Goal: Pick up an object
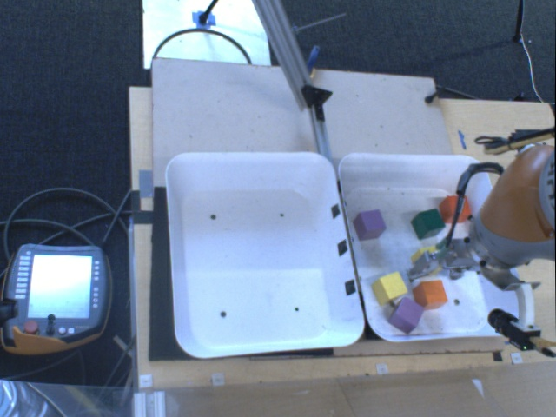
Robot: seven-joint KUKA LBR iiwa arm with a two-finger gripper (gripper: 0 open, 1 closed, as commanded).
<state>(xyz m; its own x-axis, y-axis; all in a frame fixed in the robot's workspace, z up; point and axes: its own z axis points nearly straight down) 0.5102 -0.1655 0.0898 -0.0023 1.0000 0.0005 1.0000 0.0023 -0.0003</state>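
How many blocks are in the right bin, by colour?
Purple blocks: 2, one at upper left, one at the front
Yellow blocks: 2, one large, one small, partly hidden by the gripper
Orange blocks: 2, one at the front, one behind the arm
Green block: 1
Total: 7
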